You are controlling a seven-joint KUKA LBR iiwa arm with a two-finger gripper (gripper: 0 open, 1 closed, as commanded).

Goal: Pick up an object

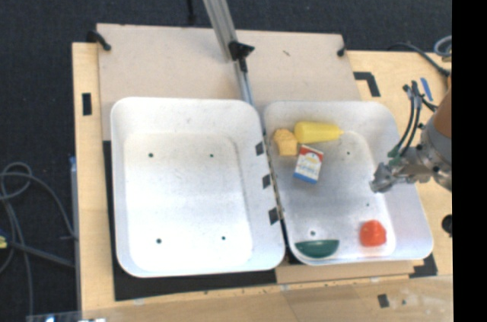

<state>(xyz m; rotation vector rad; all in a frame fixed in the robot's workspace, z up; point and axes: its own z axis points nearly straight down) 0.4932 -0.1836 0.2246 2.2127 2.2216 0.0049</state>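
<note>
Progress: nothing lifted; every object lies in the right bin (358, 115), so the grasp is yet to be made.
Tool (378, 182): low over the bin's right side; grip state cannot be told.
Candidates: red ball (372, 234) nearest, just below; carton (308, 164), yellow bottle (316, 132), tan block (285, 141) to its left; green bowl (316, 246) below-left.
Arm: enters from the right, wrist bent down.
</note>
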